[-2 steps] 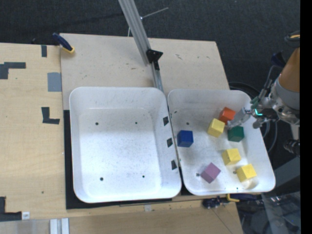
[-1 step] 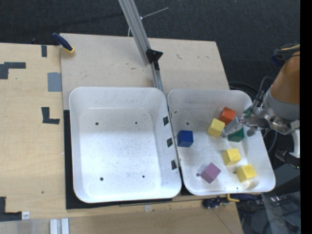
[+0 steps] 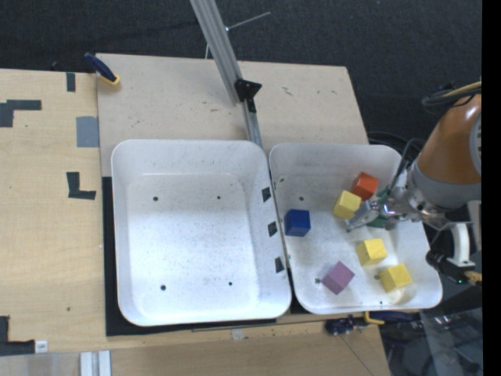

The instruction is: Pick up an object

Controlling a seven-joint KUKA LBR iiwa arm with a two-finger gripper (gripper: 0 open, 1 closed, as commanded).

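The right bin (image 3: 313, 163) holds several small blocks. An orange block (image 3: 365, 185) and a yellow block (image 3: 347, 204) sit near its middle right. Below them lie a second yellow block (image 3: 373, 251), a third yellow one (image 3: 396, 276) and a purple block (image 3: 338, 277). A blue block (image 3: 297, 222) rests by the bin's left wall. My gripper (image 3: 366, 215) is down in the right bin, just below the first yellow block and above the second one. Something green (image 3: 385, 222) shows right beside its metal tip. I see no block clearly held.
The left bin (image 3: 125, 210) stands beside the right one, with a divider ridge between them. A slanted metal pole (image 3: 219, 37) rises behind the bins. A blue and yellow tool (image 3: 102, 69) lies at the bench's far left corner. The arm's orange band (image 3: 458, 143) hangs over the right bin's edge.
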